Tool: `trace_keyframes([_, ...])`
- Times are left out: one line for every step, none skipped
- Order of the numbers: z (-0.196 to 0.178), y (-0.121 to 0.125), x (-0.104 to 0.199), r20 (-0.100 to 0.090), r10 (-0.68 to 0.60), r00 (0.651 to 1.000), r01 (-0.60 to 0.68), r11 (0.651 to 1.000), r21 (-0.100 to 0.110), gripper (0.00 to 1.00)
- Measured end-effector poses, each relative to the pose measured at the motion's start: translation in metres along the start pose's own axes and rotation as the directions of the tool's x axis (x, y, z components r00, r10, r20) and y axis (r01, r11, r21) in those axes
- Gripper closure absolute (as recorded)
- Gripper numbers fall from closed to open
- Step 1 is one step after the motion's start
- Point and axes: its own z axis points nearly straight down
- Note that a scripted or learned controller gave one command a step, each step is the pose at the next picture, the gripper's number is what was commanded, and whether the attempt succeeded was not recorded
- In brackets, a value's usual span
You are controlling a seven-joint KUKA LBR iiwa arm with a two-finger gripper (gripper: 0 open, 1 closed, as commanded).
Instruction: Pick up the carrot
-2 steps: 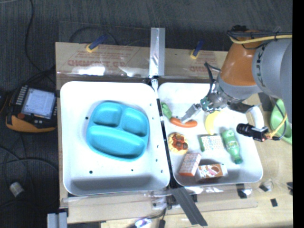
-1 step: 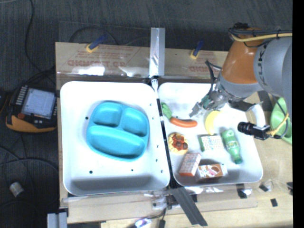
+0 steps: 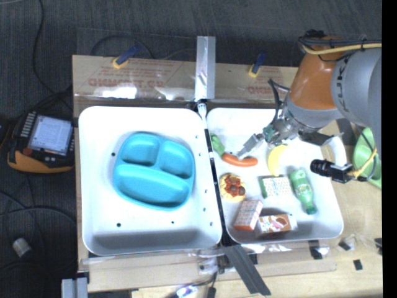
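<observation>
Across the surface [image 3: 56, 228] two white bins sit side by side, and the action is all on the right. Left bin [image 3: 93, 228] carries a big blue divided tray [image 3: 154, 169]; right bin [image 3: 332, 219] holds the clutter. The arm [image 3: 338, 82], grey with its orange band, reaches in over the right bin's upper half, and the end effector [image 3: 250, 144] slants down toward the carrot [image 3: 240, 161].

Whether its fingers are spread or closed cannot be told from this angle; they sit just above the carrot's upper edge, and nothing shows clamped between them.

Down through the smaller stuff now: a green bottle [image 3: 302, 191] to the right, a green carton [image 3: 273, 186] beside it, a yellow banana-like piece [image 3: 277, 157] under the wrist, two small boxes [image 3: 248, 215] near the bin's front, a round pizza-like toy [image 3: 232, 185] just below the carrot, and a green vegetable [image 3: 217, 145] just to its left, near the bin wall.

The carrot itself lies flat, long axis running left to right, in the bin's upper left area. It looks like a play-food piece: probably light, stiff, smooth and a bit slippery. Best bet is a pinch across the narrow width at mid-length, where it is thickest; a hold near a tapered end would likely let it squirt out.
</observation>
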Motion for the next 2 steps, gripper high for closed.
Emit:
trace_keyframes([0.066,-0.017,0.008,0.007,0.136,0.991,-0.136,0.991,-0.017,0.00])
trace_keyframes([0.043,0.013,-0.054,0.004,0.194,0.981,-0.194,0.981,-0.001,0.00])
